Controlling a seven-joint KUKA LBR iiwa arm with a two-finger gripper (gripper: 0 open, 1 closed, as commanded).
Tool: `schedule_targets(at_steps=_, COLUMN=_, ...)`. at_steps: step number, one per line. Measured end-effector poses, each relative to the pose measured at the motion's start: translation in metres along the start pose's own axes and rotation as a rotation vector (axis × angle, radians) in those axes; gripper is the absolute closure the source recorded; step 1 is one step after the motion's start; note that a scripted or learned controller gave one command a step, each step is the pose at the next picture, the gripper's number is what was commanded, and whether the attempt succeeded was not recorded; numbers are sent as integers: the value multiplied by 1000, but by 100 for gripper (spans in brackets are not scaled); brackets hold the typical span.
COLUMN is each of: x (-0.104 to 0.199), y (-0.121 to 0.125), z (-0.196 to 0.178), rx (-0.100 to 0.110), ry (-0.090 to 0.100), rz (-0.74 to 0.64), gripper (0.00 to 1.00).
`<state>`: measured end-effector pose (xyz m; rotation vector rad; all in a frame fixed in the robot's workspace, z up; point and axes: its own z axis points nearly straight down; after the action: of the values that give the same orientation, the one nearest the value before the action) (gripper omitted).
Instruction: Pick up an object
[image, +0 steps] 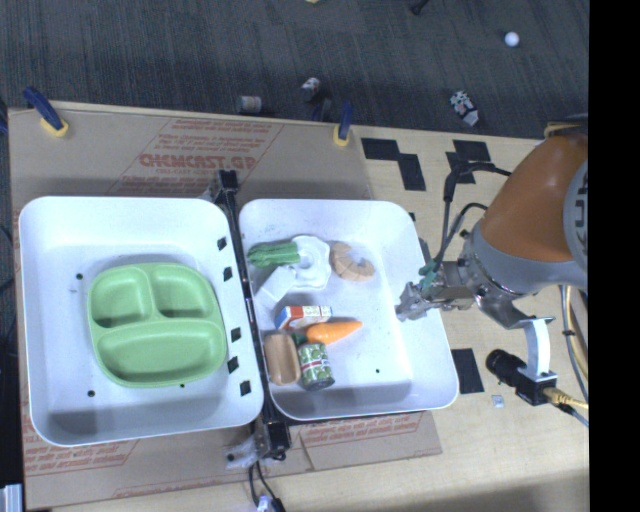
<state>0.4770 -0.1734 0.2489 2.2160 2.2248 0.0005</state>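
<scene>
Resting on a cardboard-topped bench (200, 150) above dark carpet, two white bins sit side by side — a green tray (155, 322) left. An orange carrot (335, 329) lies among clutter in the right bin (400, 225); the gripper (410, 302) hovers at its rim — grip state unclear.

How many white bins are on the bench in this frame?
2. The left bin holds a green divided plate. The right bin, beside it, holds the pile of small objects.
</scene>
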Motion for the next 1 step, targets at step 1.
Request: schedule_targets(at_steps=1, x=5, y=39, z=39, rx=3, ry=0, rz=-4, gripper=100)
